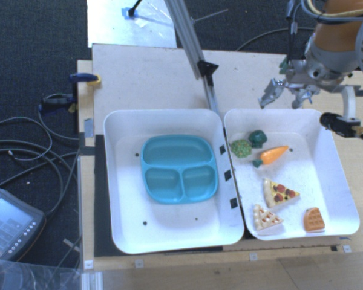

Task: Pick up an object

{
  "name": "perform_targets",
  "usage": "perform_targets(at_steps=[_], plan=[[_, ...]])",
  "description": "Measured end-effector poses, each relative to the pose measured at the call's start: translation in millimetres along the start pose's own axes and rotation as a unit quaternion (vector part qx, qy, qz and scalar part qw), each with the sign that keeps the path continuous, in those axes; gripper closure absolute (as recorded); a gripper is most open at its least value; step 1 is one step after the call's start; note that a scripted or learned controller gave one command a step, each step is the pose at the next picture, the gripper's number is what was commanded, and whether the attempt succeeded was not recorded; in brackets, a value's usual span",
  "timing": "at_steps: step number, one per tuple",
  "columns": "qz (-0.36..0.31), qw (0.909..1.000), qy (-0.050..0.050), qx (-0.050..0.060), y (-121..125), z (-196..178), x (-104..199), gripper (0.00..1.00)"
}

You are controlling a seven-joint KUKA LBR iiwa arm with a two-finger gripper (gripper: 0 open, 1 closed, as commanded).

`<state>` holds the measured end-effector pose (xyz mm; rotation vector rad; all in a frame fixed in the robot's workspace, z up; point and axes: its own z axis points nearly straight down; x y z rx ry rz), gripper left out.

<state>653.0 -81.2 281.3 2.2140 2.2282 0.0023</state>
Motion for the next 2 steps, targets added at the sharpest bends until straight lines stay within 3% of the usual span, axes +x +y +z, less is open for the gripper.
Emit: perform_targets(at_steps=[1,2], plan=[[0.0,1.0,0.0,0.0,0.0,-0.1,0.0,0.0],[0.002,1.0,-0.001,0.002,-2.7,41.7,0.6,0.0]])
